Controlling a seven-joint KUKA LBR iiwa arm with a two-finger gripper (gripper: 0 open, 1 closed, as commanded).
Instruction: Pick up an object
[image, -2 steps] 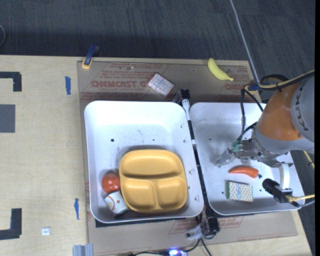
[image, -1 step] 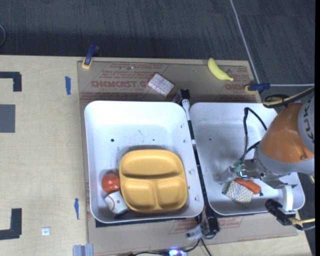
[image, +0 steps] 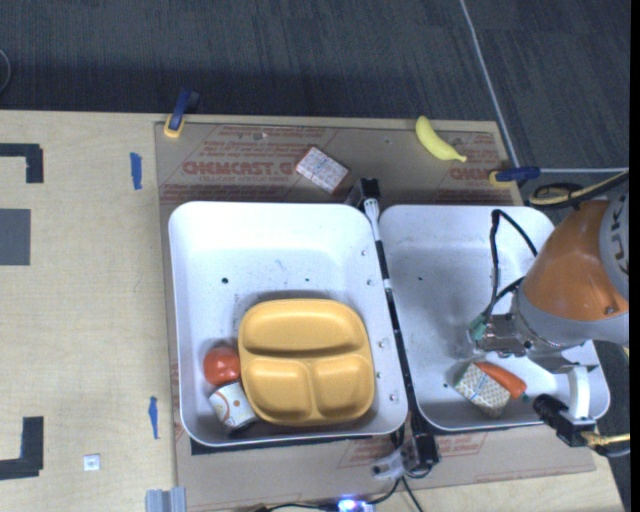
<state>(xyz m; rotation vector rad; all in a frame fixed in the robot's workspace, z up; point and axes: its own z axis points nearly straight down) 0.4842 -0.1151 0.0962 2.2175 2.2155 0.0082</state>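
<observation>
Camera view: gripper (image: 492, 352) was seen over right bin (image: 440, 250) above carrot (image: 500, 378) & patterned block (image: 481, 390); tool state couldn't be told; carrot judged light, stiff, best pinched mid-body.

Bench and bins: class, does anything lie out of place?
Yes. A banana and a small patterned box lie on the cardboard behind the bins, outside both.

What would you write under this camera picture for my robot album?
Robot arm reaches into the right bin; yellow tray fills the left bin.
</observation>
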